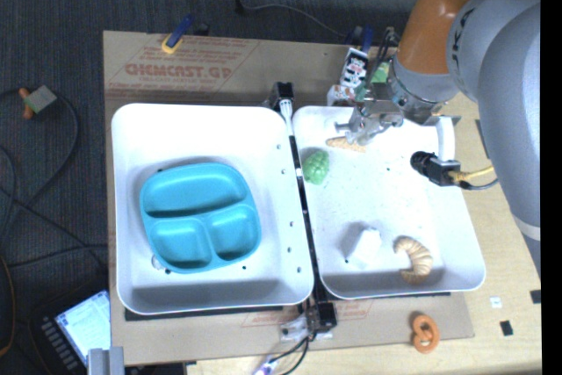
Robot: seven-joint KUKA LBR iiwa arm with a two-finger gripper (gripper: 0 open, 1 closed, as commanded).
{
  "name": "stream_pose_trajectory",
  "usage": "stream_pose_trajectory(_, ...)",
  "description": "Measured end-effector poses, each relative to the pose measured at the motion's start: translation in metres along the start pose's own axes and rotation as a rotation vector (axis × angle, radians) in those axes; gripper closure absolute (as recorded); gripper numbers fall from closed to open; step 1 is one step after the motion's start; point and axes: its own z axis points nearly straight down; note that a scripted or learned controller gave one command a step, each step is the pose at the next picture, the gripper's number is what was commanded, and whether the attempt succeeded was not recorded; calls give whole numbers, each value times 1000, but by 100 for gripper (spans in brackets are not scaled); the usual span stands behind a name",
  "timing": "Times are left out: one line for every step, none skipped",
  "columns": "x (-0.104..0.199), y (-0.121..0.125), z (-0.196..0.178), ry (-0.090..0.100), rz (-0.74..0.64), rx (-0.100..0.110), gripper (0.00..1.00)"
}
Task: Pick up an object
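The jaws, whose state cannot be told, are seen over a flat tan piece [346, 143] in the right bin [457, 215], judged light, thin, best pinched across its edges.

- arm [505, 57]: grey rounded shell, bulky
- orange band [428, 31] above wrist
- thin yellow cable across the top
- gripper [364, 126]: small, metallic grey, wiring clustered at wrist

The grey arm reaches in from the right, its tool [358, 129] lowered, wrist angled leftward.
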Motion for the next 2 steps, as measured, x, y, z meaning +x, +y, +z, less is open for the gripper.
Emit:
stream_pose_trajectory(74, -79, 1, 2, -1, 6, 100)
stream_pose_trajectory(118, -154, -29, 2, -1, 6, 100)
